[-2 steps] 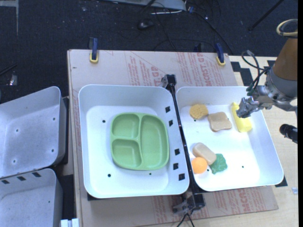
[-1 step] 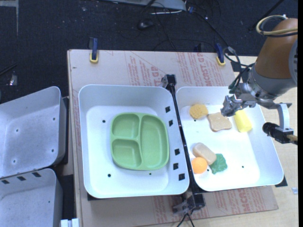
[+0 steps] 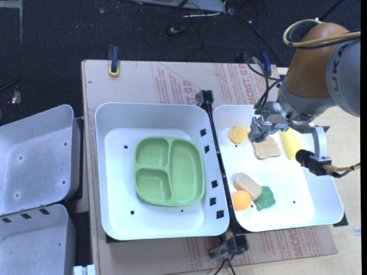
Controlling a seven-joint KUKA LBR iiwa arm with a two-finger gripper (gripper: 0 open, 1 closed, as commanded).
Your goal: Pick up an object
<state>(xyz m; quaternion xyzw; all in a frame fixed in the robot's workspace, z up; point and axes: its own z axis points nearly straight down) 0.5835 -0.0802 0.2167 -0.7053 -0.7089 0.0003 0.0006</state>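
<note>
Claw [image 3: 259, 132] beside tan toast slice [image 3: 267, 149]

I see a pale green divided tray [image 3: 170, 171] in the left white bin [image 3: 109, 125]. In the right white bin [image 3: 321, 205] lie a ridged yellow piece [image 3: 239, 134], a tan toast-shaped slice [image 3: 267, 149], a bright yellow stick [image 3: 290, 144], a beige block [image 3: 248, 184], an orange ball [image 3: 241, 200] and a dark green lump [image 3: 265, 198]. The arm [image 3: 321, 62] is grey with an orange band. The bench board [image 3: 149, 85] is light brown with red lettering.
</note>
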